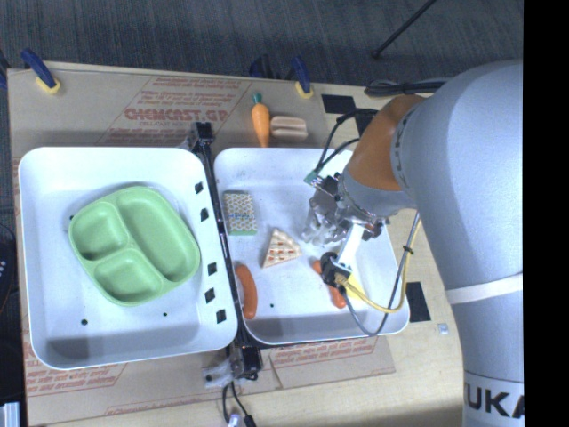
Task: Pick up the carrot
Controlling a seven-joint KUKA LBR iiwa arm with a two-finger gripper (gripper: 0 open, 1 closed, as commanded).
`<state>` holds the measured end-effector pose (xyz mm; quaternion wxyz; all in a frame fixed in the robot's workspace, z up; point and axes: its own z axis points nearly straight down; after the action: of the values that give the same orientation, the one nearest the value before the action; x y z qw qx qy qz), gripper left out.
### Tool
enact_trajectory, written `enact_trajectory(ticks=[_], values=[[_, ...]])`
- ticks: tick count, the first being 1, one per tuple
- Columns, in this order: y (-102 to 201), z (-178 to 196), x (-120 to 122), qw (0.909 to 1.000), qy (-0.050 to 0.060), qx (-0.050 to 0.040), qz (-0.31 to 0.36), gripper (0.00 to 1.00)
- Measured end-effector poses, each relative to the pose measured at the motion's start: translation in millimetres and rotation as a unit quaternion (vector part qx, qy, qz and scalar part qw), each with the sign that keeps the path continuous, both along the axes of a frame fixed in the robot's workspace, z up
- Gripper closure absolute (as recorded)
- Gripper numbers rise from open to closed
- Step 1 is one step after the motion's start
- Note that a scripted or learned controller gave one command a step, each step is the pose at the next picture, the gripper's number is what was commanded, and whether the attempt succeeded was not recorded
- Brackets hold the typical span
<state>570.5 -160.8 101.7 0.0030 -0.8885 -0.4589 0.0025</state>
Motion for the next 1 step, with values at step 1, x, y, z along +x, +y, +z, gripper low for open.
enact_trajectory(ticks=[1], values=[[-23.0, 38.0, -11.2, 0.9839, -0.003, -0.0006, 0.179, 1.00]])
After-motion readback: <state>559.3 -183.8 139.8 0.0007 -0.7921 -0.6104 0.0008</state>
